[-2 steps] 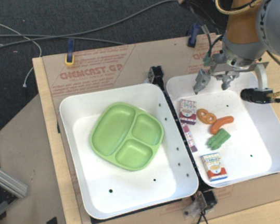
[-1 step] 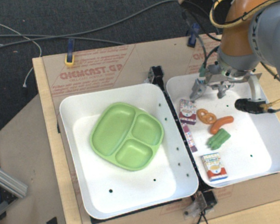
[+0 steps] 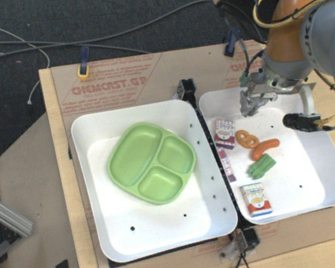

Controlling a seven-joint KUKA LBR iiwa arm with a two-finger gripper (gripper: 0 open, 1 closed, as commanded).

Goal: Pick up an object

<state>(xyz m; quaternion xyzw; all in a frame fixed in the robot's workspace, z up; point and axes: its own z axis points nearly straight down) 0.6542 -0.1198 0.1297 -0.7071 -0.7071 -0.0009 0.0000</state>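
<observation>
The right bin [image 3: 324, 168] holds a small purple-and-white packet [image 3: 224, 134], an orange pretzel-shaped toy [image 3: 246, 139], an orange sausage toy [image 3: 265, 147], a green ridged piece [image 3: 262, 165] and a small red-and-white carton [image 3: 256, 199]. My gripper [image 3: 250, 106] hangs over the bin's far left part, just above and right of the packet, with nothing visible between its fingers. The grey arm with its orange band [image 3: 286, 29] comes in from the upper right.
The left bin [image 3: 108, 234] carries a green divided plate [image 3: 152, 162]. A black clamp [image 3: 187, 88] sits between the bins at the far edge. Cables trail over the dark floor behind the cardboard-covered bench [image 3: 109, 82].
</observation>
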